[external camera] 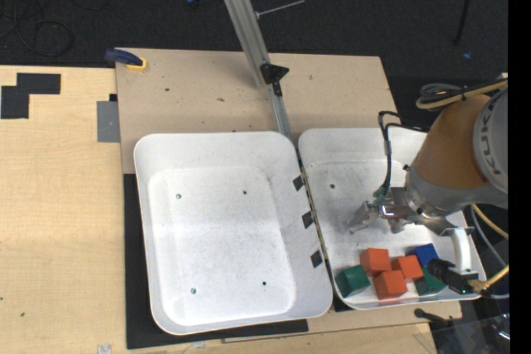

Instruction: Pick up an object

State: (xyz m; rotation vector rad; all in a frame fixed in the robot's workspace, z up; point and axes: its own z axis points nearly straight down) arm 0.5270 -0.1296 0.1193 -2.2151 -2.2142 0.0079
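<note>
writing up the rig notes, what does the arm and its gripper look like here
The arm is bulky and rounded: a grey shell with a broad orange band above the wrist. A black cable loops beside it, and pale cables curve over its top. The gripper is small, grey metal, with slim fingers and a speck of green at its base.

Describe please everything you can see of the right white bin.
The right bin is a shallow white tray with rounded corners, seemingly plastic, its floor lightly speckled. It lies flat on the bench, its left rim against the left bin, with small black clips along that seam. Orange blocks, green blocks and a blue block lie clustered in its near corner. The gripper hangs over its middle.
</note>
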